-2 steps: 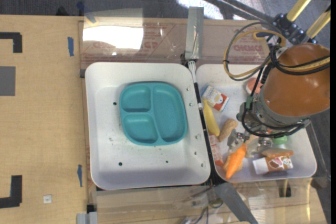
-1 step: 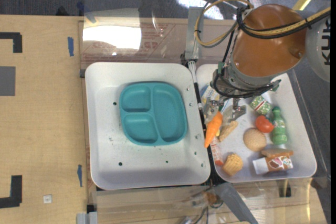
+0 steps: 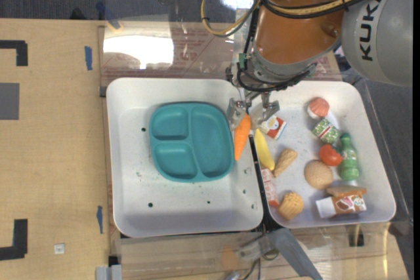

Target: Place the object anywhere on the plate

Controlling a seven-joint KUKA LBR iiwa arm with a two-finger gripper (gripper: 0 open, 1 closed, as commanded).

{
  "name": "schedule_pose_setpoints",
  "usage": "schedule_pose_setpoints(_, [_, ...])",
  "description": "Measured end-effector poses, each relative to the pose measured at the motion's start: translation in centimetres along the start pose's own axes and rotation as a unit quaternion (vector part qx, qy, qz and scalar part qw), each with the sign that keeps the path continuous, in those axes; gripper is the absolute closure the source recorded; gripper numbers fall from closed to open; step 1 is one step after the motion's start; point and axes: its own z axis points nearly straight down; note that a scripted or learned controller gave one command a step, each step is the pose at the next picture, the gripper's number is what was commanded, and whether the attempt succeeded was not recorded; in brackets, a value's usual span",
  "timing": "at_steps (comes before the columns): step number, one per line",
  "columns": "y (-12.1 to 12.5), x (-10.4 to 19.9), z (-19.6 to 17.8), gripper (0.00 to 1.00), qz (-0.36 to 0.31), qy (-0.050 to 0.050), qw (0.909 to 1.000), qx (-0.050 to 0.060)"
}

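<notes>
Gripper [image 3: 245, 112] closed on top end of carrot [image 3: 241, 136]. Carrot small, orange, tapered, hanging tip-down over the divide between bins, just beside right edge of teal plate [image 3: 190, 141].

We lose the arm [image 3: 387, 23] off the right edge. Its orange band [image 3: 295, 16] covers the gripper [image 3: 252, 111] body and the bins' shared back rim. The carrot [image 3: 242, 136] top tucks under the fingers; grip unclear.
</notes>
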Motion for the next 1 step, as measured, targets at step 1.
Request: schedule_pose_setpoints(1, [-0.04, 0.18, -0.03, 0.00, 0.001, 0.000, 1.0000, 0.000])
